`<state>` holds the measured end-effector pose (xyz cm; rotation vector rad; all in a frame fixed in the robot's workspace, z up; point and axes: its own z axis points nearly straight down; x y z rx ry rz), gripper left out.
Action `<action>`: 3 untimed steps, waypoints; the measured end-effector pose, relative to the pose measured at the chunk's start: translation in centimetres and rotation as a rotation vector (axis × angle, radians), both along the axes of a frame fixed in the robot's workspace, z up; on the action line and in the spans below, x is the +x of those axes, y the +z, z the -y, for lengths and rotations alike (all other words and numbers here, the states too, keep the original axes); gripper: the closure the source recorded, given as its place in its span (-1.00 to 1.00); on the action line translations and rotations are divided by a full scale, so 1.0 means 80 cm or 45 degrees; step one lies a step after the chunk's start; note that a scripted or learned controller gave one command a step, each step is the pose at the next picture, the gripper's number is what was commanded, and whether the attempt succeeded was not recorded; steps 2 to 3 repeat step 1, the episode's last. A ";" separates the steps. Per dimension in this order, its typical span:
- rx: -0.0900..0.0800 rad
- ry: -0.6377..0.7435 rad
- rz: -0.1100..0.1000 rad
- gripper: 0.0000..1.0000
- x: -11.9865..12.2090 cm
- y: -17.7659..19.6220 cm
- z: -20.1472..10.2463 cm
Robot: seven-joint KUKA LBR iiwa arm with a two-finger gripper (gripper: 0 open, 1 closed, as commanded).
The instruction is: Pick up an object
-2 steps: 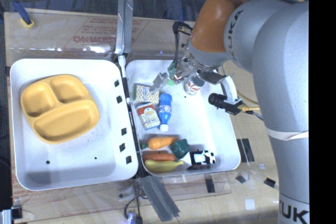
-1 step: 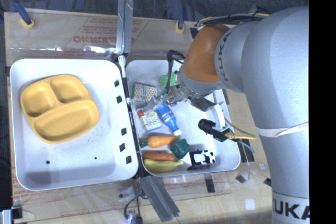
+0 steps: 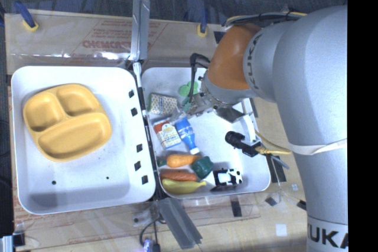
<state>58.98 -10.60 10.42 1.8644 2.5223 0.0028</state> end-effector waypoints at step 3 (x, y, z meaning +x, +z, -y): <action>0.002 -0.066 -0.013 1.00 -0.072 0.169 -0.054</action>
